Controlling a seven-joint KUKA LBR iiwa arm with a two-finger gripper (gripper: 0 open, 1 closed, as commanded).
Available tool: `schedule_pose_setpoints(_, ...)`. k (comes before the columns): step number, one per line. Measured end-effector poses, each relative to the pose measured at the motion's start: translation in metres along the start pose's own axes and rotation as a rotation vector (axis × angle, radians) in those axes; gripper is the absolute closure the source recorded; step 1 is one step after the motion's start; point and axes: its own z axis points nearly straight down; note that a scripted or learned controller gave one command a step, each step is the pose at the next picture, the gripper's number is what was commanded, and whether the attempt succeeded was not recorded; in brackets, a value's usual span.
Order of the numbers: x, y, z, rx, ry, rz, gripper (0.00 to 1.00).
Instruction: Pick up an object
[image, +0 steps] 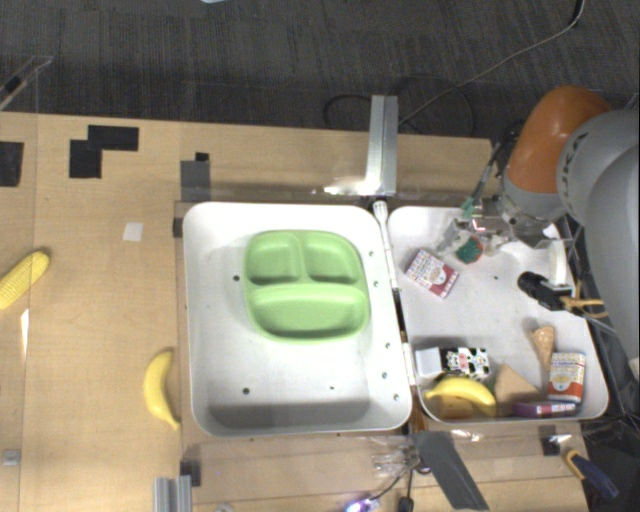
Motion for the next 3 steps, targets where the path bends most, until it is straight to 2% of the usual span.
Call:
schedule_pose_setpoints(1, 0.001, 0.003, -0.013, -0.007, -0.002, -0.005, 1.0)
schedule_pose_setpoints(2, 0.087, -0.018, -0.117, 0.0, 0.001, -0.002, 1.0)
schedule_pose_setpoints(3, 0.068, -0.058, -0.098, 0.004, 0.002, -0.18, 1.0)
